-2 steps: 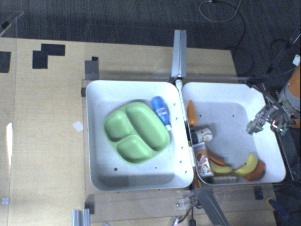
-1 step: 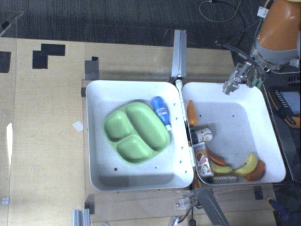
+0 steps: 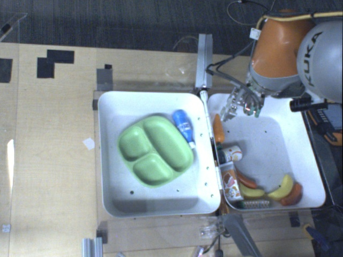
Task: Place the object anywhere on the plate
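Gripper [image 3: 242, 107] hovers at the right bin's [image 3: 278, 125] upper-left corner; green plate [image 3: 155, 149] lies leftward across the divider.

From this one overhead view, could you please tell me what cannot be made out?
- Tool: its fingers are small and blurred against the right bin, so open or shut is unclear.
- Orange object: pressed against the bin wall, too indistinct to identify.
- Red item: partly covered by the banana.
- Blue bottle: label too small to read, beside the green plate.
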`<action>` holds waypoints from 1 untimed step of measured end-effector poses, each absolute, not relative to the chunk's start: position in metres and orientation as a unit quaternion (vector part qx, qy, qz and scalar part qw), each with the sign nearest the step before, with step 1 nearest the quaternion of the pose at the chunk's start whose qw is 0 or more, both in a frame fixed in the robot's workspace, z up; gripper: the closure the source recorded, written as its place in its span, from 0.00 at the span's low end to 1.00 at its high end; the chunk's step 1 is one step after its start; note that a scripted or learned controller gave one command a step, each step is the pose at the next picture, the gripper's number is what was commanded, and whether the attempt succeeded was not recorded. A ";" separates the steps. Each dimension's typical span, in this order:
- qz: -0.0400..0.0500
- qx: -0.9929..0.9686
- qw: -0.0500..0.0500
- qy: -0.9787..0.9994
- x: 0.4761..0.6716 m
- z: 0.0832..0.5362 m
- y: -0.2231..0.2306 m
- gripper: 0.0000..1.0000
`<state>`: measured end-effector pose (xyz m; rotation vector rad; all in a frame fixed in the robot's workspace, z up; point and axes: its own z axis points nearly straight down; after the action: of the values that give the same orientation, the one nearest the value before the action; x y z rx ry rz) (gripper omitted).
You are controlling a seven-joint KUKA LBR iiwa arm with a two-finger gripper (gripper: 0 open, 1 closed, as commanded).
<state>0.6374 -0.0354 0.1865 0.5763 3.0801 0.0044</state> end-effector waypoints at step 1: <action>0.002 0.149 0.006 0.989 0.640 0.254 0.024 1.00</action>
<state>0.6402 0.0241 0.2542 0.4653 3.0957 0.0052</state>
